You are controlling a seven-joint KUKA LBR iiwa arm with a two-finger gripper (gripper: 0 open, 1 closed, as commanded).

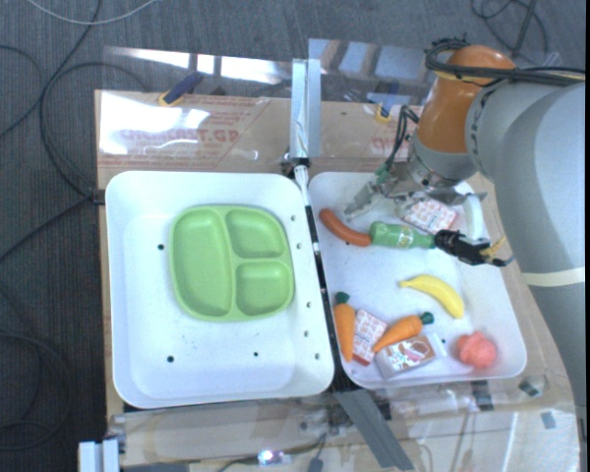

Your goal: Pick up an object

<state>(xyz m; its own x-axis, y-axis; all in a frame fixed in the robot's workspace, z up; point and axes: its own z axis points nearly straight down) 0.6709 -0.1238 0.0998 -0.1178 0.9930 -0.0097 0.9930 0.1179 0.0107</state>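
Jaws spread, grasping nothing; gripper [374,193] hovers at upper right of frame, in right bin [516,362]. Green bottle [401,235] lies just below, sausage [343,228] touching its left end. Descend centred over bottle, close across its width, avoid sausage.

No lettering could be read. Faint red print ran across the clear sheet [182,131] behind the left bin, too blurred to make out. The red-and-white packet [430,213] in the right bin and the small carton [409,355] near its front edge bore printed patterns, not legible.
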